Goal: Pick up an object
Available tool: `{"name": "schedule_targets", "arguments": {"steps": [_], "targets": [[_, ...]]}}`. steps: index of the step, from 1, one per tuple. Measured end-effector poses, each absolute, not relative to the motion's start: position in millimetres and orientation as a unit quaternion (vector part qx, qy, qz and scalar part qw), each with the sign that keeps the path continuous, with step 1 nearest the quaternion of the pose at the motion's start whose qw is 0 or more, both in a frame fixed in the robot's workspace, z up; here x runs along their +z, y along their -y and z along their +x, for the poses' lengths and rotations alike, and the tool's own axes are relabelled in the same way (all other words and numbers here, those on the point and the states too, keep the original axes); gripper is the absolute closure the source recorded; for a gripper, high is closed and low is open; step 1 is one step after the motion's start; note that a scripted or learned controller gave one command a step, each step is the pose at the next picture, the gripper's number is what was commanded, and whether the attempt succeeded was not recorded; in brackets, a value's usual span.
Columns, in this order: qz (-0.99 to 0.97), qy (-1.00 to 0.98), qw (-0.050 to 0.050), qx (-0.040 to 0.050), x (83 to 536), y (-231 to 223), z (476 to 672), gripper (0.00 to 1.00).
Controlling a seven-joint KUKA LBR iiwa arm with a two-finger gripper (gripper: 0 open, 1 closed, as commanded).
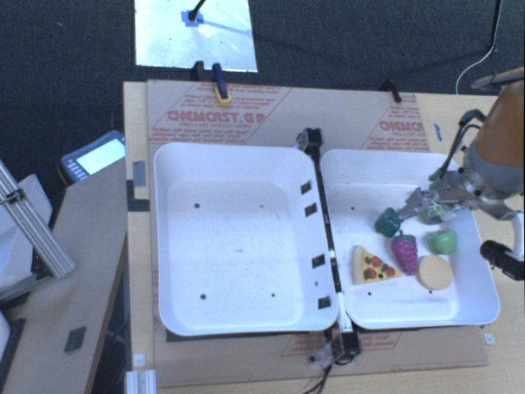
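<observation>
The gripper hung low over the right bin, apparently to grasp the dark green toy just beneath it; whether it was open or closed could not be told.

Dark green toy at tool

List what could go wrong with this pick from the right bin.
1. The toys are crowded: the purple grapes sit right beside the dark green toy, the pizza slice and the tan round piece, so a grab may nudge neighbours or catch two.
2. The gripper is low at the dark green toy's edge and may push it aside.
</observation>
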State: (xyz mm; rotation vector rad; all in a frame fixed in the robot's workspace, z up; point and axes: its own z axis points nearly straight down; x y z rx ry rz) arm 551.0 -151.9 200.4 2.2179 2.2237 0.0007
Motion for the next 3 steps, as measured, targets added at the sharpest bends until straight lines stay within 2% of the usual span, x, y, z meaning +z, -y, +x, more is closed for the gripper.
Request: {"name": "schedule_targets", "arguments": {"steps": [1,2,3], "targets": [[0.705,-0.709,0.009,0.0071,114,110,527.1,0.0],[0.706,-0.708,0.007,0.0053,121,111,525.6,1.0],[0.703,-0.711,0.006,0.0065,288,58,504.5,1.0]]}}
